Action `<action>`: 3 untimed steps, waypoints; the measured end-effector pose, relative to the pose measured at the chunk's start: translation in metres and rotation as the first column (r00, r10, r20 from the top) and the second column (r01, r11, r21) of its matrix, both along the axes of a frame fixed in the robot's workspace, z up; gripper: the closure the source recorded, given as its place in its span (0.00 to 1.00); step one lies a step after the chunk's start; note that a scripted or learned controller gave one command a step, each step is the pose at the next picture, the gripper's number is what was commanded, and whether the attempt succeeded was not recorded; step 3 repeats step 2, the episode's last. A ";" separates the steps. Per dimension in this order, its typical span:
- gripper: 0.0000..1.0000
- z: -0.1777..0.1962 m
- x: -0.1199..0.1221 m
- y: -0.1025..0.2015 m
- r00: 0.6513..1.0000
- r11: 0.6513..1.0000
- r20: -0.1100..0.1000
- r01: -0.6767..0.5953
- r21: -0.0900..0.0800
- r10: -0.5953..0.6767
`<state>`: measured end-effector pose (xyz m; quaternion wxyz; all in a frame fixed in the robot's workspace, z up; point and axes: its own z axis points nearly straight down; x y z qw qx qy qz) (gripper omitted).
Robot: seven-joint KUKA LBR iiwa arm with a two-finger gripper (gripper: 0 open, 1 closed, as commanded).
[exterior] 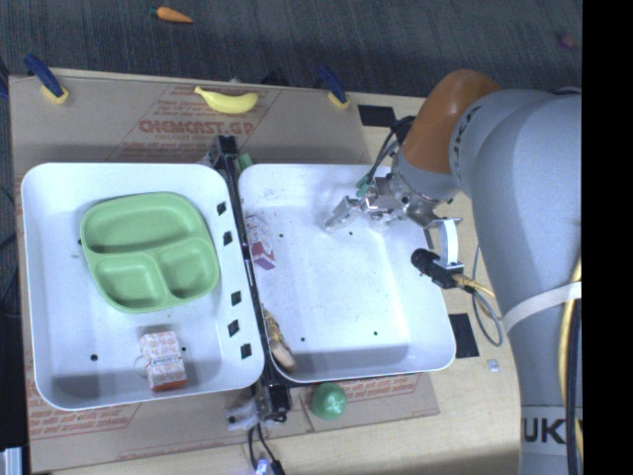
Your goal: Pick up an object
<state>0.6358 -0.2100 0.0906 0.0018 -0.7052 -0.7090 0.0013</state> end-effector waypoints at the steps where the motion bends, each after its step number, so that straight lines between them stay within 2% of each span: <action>1: 0.00 0.063 -0.103 0.001 1.000 1.000 0.002 0.000 -0.001 0.000; 2: 0.00 0.052 -0.067 -0.001 1.000 1.000 0.002 -0.001 -0.001 0.001; 3: 0.00 0.052 -0.067 -0.001 1.000 1.000 0.002 -0.001 -0.001 0.001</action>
